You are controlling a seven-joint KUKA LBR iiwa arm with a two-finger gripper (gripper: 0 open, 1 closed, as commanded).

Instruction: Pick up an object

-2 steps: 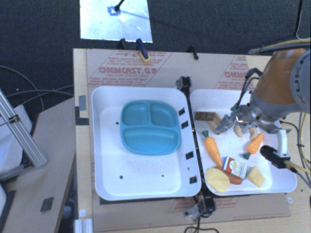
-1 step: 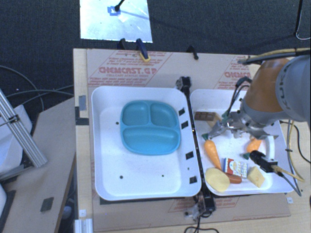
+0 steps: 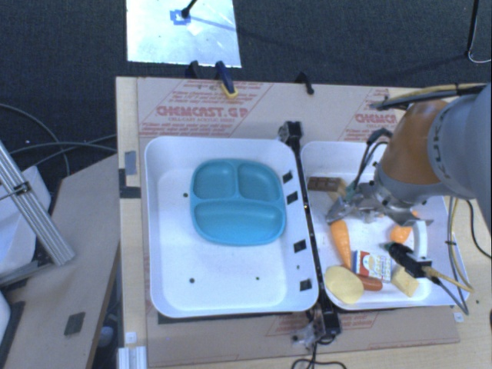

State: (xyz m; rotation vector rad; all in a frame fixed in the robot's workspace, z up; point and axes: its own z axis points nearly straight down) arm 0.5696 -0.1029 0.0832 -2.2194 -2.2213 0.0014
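Note:
My gripper (image 3: 347,206) hangs low over the right bin (image 3: 323,156), just above the top end of an orange carrot (image 3: 340,241). A brown bar (image 3: 325,184) lies to its left near the bin's upper left corner. Nearer the front lie a pale yellow round piece (image 3: 344,284), a red and white small box (image 3: 372,265) and a yellow wedge (image 3: 405,281). A small orange piece (image 3: 401,235) shows under the wrist. The arm's bulk hides the bin's right middle part.
The left bin (image 3: 165,206) holds a blue divided plate (image 3: 237,202). A black divider with clips (image 3: 301,206) runs between the two bins. A white and black part (image 3: 419,241) and loose cables (image 3: 453,283) lie at the right bin's right edge.

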